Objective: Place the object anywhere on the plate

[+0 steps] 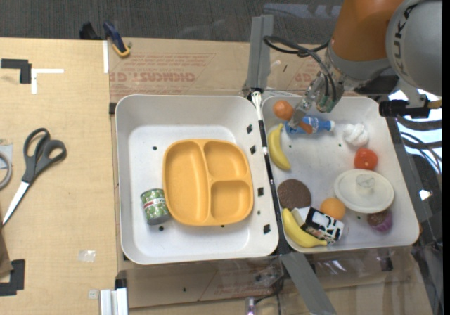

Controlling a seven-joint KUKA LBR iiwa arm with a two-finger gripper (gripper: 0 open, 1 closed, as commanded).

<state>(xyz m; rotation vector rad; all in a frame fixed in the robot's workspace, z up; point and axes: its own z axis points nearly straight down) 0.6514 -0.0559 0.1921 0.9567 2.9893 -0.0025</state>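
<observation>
A yellow plate with three compartments lies in the left bin. My gripper hangs over the back left part of the right bin. Just below it a small blue and white bottle-like object lies on its side on the bin floor. Whether the gripper touches that object is unclear. Nothing rests on the plate.
A green can stands left of the plate. The right bin holds two bananas, a brown disc, a white lidded bowl, a red tomato and other small items. Scissors lie on the bench at left.
</observation>
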